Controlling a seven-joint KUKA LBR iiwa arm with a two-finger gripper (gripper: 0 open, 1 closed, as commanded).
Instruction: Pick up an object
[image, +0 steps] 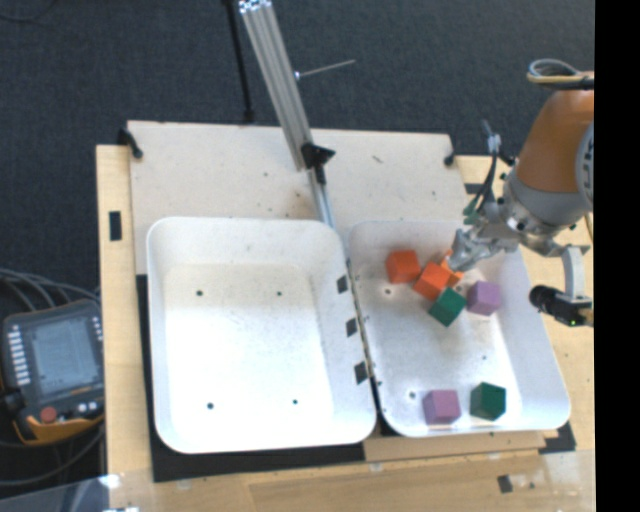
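Nearest, at the right bin's (530, 345) front edge: a purple cube (441, 406) and a dark green cube (488, 401) side by side, apart from the rest. Mid-bin, a green cube (447, 306) touches an orange cube (434, 279), with a lilac cube (485, 298) just right and another orange cube (403, 266) just left. Farther back, the tool (462, 256) sits low over the touching orange cube, its opening and grip too small to make out; left bin (160, 300) alongside on the desk (220, 170).
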